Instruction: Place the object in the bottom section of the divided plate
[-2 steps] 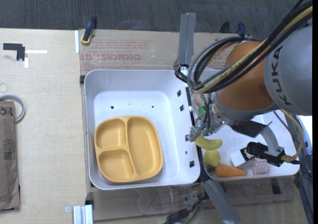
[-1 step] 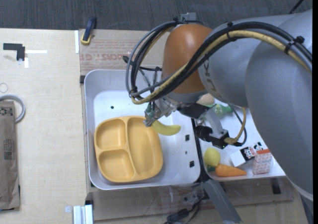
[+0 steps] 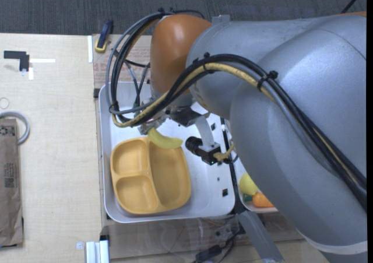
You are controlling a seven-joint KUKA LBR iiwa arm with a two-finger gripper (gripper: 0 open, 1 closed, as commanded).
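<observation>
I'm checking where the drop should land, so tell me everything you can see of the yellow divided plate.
The divided plate is mustard yellow, smooth and looks like plastic, rounded, with raised ridges splitting it into three sections: two smaller ones on the view's left, one larger on the right. It lies flat in the white bin, near the bin's lower left corner. A yellow banana-like object sits at its upper rim, under the arm; whether they touch is unclear.

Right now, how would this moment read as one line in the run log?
arm: over left bin | gripper: above plate rim | banana: at top edge of divided plate, grasp unclear | placement: not confirmed
</observation>
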